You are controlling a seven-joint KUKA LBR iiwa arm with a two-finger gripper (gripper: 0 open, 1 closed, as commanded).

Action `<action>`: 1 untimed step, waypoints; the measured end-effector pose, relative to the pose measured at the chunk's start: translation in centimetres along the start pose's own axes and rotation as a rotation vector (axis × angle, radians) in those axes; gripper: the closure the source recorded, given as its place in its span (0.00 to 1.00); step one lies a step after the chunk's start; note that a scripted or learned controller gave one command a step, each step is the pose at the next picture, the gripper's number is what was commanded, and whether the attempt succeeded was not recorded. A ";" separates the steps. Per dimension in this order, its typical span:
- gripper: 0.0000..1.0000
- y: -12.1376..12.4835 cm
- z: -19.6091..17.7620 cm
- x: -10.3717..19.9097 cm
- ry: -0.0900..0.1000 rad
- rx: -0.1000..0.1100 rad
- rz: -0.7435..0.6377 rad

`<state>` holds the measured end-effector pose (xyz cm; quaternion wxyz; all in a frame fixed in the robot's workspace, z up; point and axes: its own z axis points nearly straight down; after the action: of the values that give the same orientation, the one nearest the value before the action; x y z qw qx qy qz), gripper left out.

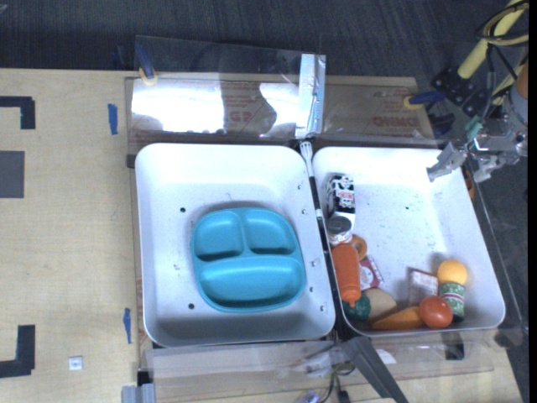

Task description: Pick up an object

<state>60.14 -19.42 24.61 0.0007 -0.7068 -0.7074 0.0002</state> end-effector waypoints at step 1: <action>0.00 -5.6 -2.6 -0.7 -0.001 -0.002 -0.015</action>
<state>54.51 -20.09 27.26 -0.0004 -0.7016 -0.7126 -0.0003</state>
